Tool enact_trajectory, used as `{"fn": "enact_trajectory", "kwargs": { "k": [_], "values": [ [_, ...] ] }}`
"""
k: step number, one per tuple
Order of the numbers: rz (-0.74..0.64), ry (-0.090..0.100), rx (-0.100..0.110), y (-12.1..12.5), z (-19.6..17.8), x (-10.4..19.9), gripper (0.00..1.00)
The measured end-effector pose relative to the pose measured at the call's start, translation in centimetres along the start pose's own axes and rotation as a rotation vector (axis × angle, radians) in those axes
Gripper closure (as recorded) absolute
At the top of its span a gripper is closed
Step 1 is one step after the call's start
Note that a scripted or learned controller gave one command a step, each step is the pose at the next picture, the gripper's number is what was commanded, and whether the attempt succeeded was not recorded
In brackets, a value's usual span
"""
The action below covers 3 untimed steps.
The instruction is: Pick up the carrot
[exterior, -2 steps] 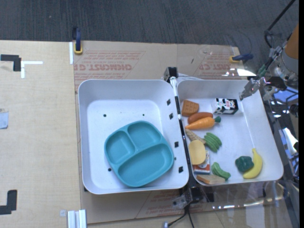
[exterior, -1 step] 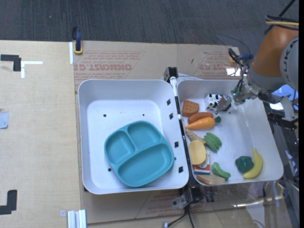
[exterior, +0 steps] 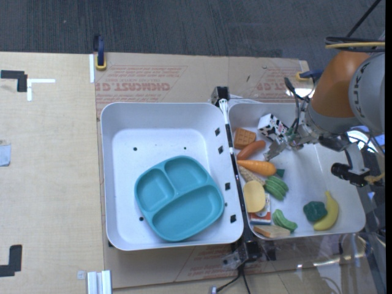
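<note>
The carrot (exterior: 256,166), orange with a small green top at its right end, lies flat in the right bin (exterior: 318,164) near that bin's left wall. My gripper (exterior: 275,150) hangs just above and to the right of the carrot, reaching in from the grey arm with its orange band (exterior: 334,87) at the right. Its grey fingers stand slightly apart with nothing between them, so the gripper is open. A red-orange sausage (exterior: 251,147) lies just left of the fingertips, between them and the bin wall.
Around the carrot in the right bin are a waffle-like cracker (exterior: 243,136), a black-and-white cow (exterior: 269,126), a green pepper (exterior: 276,187), a pale yellow round piece (exterior: 254,196), broccoli (exterior: 315,211) and a banana (exterior: 328,213). The left bin (exterior: 116,164) holds a teal divided plate (exterior: 179,197).
</note>
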<state>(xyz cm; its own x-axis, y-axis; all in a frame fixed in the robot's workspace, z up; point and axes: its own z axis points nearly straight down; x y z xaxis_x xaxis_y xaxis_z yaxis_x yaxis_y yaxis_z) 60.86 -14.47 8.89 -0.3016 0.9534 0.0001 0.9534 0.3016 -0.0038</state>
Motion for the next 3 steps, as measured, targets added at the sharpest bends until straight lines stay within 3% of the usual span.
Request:
{"fn": "enact_trajectory", "kwargs": {
  "k": [1,2,3],
  "values": [
    [-0.076,-0.017,-0.006,-5.0,-0.3,5.4,0.00],
    [0.089,-0.002,-0.002,-8.8,0.0,7.4,0.00],
    [0.000,0.000,0.000,-8.5,-9.9,16.1,0.00]
  ]
}}
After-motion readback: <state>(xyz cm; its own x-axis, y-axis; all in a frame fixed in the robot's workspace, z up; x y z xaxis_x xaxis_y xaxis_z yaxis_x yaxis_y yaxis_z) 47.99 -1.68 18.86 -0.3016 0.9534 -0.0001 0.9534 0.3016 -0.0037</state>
